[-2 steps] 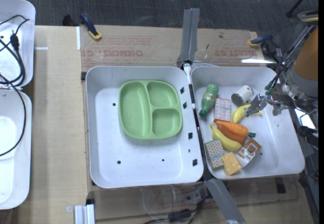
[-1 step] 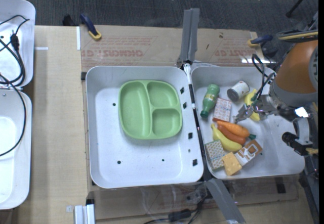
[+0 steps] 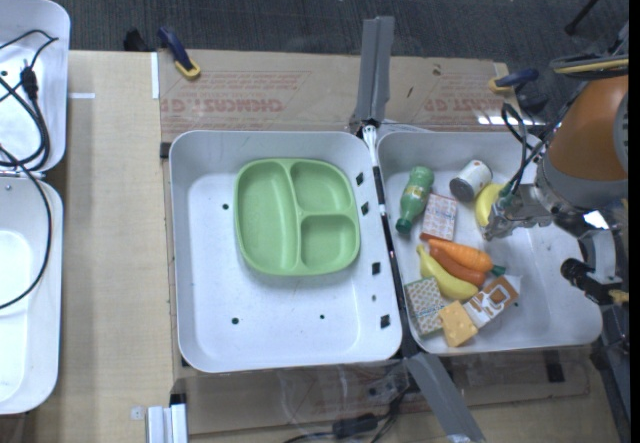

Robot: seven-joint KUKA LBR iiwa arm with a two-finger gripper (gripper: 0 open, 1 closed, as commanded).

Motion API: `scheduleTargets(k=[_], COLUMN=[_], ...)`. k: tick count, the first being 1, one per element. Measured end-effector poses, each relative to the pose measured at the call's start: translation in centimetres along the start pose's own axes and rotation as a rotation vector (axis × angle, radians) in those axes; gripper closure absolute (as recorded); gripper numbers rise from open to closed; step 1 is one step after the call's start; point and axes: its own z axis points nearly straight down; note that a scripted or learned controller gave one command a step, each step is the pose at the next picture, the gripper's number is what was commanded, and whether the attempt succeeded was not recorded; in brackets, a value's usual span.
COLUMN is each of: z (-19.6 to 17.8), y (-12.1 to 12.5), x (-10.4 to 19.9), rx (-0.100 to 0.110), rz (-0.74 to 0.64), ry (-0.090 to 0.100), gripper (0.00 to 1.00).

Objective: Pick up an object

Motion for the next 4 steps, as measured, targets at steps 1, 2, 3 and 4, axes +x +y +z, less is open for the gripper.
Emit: scheduleTargets(k=[1, 2, 3, 4], z=[0.0, 0.8, 0.9, 0.8], y=[0.0, -1.0, -5.3, 6.1], x=[0.0, -0.8, 1.6, 0.9], rx=[0.000, -0.001, 0.002, -0.002], rz=[-0.001, -0.067, 0.006, -0.010], ry=[0.000, 0.000, 0.001, -0.002], gripper=[0.00, 0.00, 0.00, 0.00])
